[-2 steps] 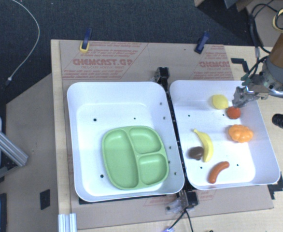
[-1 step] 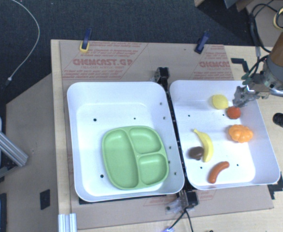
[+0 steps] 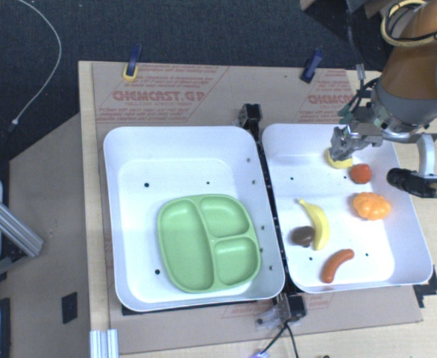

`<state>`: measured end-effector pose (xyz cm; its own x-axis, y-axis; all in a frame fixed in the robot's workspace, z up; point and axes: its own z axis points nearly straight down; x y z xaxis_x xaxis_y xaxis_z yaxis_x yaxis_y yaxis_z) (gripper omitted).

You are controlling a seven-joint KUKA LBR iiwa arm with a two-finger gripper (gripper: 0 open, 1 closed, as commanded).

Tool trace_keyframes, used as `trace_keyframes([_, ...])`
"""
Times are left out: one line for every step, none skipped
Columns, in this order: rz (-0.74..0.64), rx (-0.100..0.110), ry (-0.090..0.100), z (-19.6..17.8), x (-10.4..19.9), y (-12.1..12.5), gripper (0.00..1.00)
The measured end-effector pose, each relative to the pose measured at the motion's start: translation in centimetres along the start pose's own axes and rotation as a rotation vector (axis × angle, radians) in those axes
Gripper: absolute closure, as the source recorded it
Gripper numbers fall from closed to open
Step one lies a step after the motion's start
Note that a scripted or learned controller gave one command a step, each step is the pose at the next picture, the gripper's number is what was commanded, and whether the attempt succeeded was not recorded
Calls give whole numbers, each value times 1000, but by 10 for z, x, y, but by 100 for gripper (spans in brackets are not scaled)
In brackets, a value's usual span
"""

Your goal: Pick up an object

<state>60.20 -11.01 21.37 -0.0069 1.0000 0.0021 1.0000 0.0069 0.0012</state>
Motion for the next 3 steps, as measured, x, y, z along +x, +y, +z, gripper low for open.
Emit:
trace_keyframes([0,3,1,-5,59,-8,100])
trace_keyframes([1,1,0,0,106,1,100])
trace_keyframes([2,4,0,5,155,-1,100])
